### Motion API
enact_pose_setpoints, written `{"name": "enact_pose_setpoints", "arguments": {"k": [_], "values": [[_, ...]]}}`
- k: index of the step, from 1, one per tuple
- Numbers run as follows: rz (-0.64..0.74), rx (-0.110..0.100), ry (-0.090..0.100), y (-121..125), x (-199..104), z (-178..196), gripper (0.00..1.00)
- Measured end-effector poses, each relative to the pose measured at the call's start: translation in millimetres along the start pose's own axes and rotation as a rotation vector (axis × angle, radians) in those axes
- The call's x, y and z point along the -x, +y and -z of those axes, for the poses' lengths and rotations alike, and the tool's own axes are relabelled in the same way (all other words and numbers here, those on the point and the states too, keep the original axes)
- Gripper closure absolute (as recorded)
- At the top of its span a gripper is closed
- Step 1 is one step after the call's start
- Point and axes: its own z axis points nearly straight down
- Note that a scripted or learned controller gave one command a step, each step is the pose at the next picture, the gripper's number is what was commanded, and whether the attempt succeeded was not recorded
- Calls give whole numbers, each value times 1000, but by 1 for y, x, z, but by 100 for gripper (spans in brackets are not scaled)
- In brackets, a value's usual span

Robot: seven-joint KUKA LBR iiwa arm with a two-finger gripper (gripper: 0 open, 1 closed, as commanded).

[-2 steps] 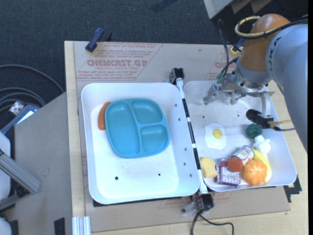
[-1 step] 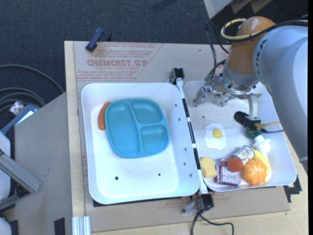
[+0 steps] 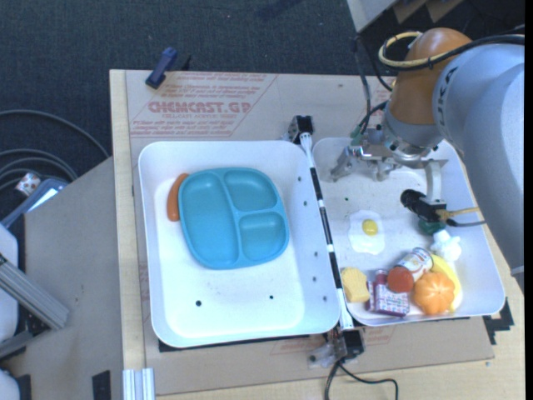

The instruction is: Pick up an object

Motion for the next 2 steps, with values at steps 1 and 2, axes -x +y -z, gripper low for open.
{"name": "enact_pose_setpoints", "arguments": {"k": [1, 2], "values": [[1, -1, 0, 0, -3, 0, 0], [0, -1, 0, 0, -4, 0, 0]]}}
